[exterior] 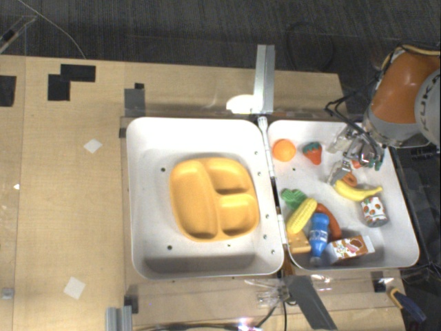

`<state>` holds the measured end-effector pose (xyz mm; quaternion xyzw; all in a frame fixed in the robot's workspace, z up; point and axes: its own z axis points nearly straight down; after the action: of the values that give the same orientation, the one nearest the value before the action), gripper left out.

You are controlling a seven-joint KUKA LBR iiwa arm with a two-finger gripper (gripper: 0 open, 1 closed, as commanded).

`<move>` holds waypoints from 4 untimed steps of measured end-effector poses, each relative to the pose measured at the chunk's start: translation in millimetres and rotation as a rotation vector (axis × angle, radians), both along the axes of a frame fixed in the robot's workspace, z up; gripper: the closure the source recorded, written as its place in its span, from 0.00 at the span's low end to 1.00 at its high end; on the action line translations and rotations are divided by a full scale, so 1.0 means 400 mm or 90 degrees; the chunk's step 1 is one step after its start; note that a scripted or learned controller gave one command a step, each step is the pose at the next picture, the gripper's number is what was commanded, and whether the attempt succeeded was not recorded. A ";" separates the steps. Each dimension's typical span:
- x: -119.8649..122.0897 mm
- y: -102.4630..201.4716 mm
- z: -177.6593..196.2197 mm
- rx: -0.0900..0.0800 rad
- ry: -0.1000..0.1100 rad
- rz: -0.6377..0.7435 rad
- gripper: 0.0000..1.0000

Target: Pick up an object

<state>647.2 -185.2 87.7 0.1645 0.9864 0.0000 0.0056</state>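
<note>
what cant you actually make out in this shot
- Gripper, camera view: too small and cluttered to tell if it holds anything.
- Small orange thing beside the banana: partly hidden by the gripper, identity unclear.
- Can and carton: labels too small to read.
- Arm: cut off by the right edge.

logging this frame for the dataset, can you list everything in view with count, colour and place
bins: 2, white, side by side on the bench
divided tray: 1, yellow, in the left bin
orange: 1, orange, right bin, far corner by the divider
strawberry: 1, red with green top, right of the orange
banana: 1, yellow, right bin, below the gripper
can: 1, red and white, near the banana
corn: 1, yellow, near the divider
bottle: 1, blue, near edge
carton: 1, white and red, near edge
gripper: 1, grey, over the right bin
</note>
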 end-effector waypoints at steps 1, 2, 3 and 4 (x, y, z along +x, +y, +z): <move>0.034 0.211 0.001 0.002 0.011 -0.217 0.00; 0.023 0.278 0.286 0.000 -0.005 0.010 0.00; 0.032 0.226 0.026 0.002 0.003 -0.175 0.00; 0.038 0.238 0.003 0.009 0.008 -0.409 0.00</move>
<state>662.6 -90.0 88.9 0.4677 0.8839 0.0041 -0.0020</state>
